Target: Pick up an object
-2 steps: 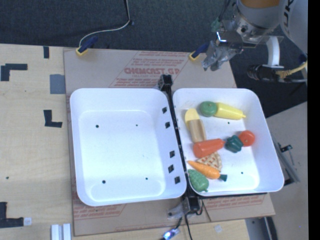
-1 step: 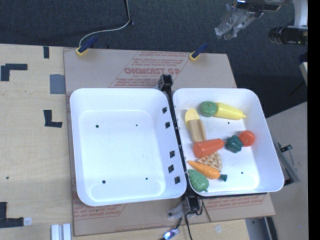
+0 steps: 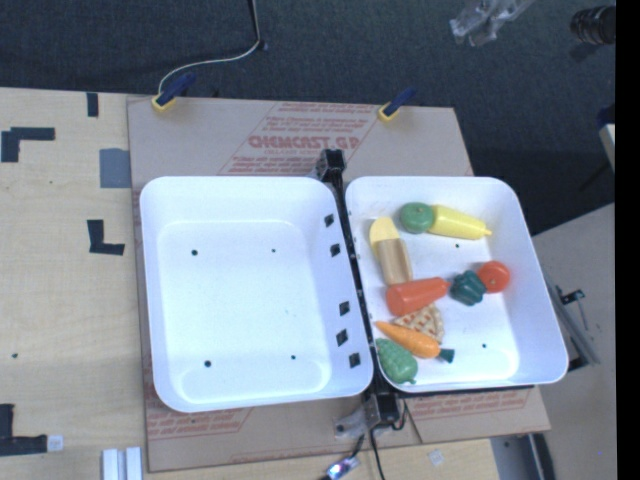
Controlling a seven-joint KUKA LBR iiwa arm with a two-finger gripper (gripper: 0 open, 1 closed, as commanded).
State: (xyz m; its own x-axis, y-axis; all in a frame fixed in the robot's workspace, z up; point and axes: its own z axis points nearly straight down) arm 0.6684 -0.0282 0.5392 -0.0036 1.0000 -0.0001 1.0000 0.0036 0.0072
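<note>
From my feed I see the tool [image 3: 487, 13] high up at the top right, over the dark carpeted floor [image 3: 120, 18] and well apart from both bins; it is blurred and I cannot tell how it is set, and nothing shows in it.

The bench [image 3: 60, 268] carries a brown cardboard sheet with red print [image 3: 290, 138], held at its far edge by two blue-and-yellow clamps [image 3: 172, 89], and on the sheet sit the two shallow white plastic bins, touching along a row of black clips.

The left white bin [image 3: 240, 193] has only bare white floor with a few dark dots.

The right white bin [image 3: 520, 268] holds all the toy food. Toward its far side I see a yellow plastic corn cob with a green husk end [image 3: 445, 220], lying across. Just beside it, nearer the divider, lies a tan and yellow bread-like roll [image 3: 389, 250]. Below that is an orange plastic carrot [image 3: 416, 293], pointing toward a red tomato-like piece with a dark green top [image 3: 480, 282]; the two look to be touching. Nearer me lies a tan waffle-patterned wedge [image 3: 424, 321], with a smaller orange carrot with a green tip [image 3: 410, 339] lying across its edge. A green rounded vegetable [image 3: 397, 362] sits in the near corner by the divider, touching that small carrot.

A white cable [image 3: 235, 53] trails over the floor to the left clamp.
</note>
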